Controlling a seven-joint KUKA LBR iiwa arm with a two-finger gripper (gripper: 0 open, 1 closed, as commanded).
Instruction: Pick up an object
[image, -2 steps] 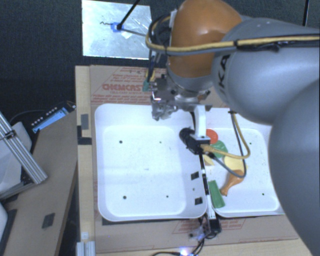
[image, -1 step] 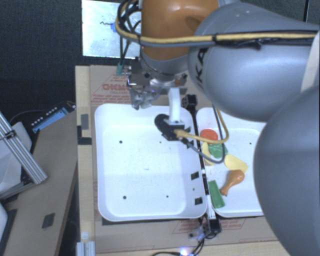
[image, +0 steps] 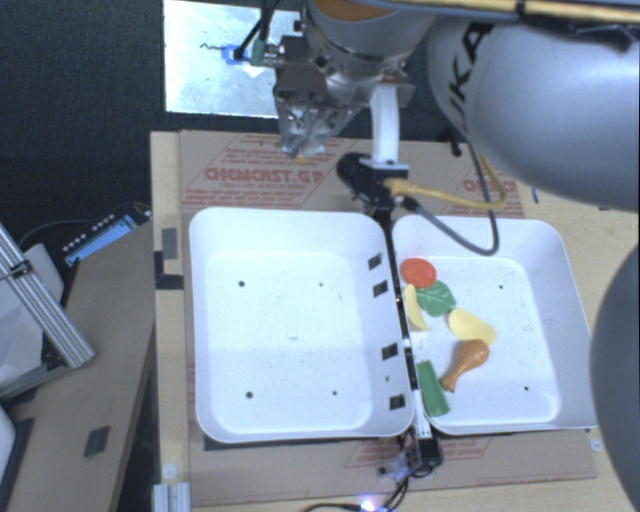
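Note:
My gripper hangs high above the bench, over the cardboard behind the left bin. Nothing shows between its fingers. In the right bin, near its left wall, lies a cluster of toy foods: a red-orange round piece, a green leafy piece, a yellow lemon-like piece, a pale yellow slice, a brown drumstick and a green pickle-like piece. The gripper is far from all of them, up and to the left.
A divider with black clips runs between the two bins. A yellow and a grey cable drape over the back of the right bin. An aluminium frame stands at the left edge. The arm's large grey body covers the upper right.

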